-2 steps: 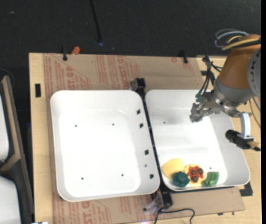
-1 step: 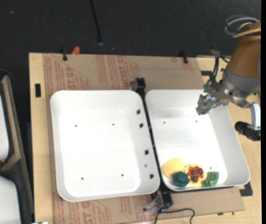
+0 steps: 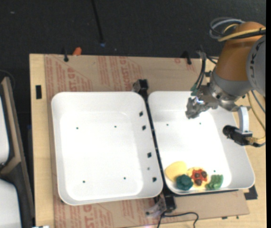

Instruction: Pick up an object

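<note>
- Task status: no object is lifted. The gripper [image 3: 193, 109] sits over the far part of the right bin [image 3: 183, 132], with nothing visible between its fingers.
- Jaw state: cannot be determined; the fingertips appear as a small dark cluster and the gap between them is not resolved.
- Target location: all candidate objects lie in the near corner of the right bin, well apart from the gripper.
- Remaining work, as a judgement: the arm must travel toward the near edge of the bin, descend onto 1 object, close on it and lift. None of these steps is done.
- Object count in the right bin: 1 yellow rounded object [image 3: 175, 169], 1 dark green lump [image 3: 184, 182], 1 red object with dark spots [image 3: 200, 175], 1 bright green object [image 3: 215, 181]. Total: 4. They are tightly grouped, several touching.
- Bin count: 2 white bins; the left bin [image 3: 102, 146] shows no objects.
- Arm count: 1, entering from the right.
- Risk note: the tight grouping could cause the fingers to hit a neighbouring piece.
</note>
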`<state>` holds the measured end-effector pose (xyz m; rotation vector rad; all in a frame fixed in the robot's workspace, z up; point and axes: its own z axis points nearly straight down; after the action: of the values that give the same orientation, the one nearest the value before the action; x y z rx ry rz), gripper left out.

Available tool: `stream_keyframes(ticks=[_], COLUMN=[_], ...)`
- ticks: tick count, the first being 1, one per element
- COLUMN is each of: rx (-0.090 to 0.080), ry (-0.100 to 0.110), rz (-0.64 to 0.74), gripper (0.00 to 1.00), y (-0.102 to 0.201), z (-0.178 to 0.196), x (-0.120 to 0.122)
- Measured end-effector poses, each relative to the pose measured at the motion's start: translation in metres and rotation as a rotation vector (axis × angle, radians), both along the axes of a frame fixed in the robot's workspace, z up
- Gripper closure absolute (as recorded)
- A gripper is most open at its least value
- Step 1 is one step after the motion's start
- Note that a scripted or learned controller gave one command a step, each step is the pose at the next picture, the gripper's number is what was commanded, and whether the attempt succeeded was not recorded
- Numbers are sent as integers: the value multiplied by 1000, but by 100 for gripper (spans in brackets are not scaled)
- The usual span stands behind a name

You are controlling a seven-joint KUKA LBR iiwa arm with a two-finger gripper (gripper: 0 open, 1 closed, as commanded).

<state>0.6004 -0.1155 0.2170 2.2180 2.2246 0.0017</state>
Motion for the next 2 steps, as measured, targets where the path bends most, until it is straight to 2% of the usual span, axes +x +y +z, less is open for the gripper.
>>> stream_keyframes(ticks=[2], rx=[0], ry=[0], rz=[1], gripper=[100], y=[106], z=[-7], x=[-7])
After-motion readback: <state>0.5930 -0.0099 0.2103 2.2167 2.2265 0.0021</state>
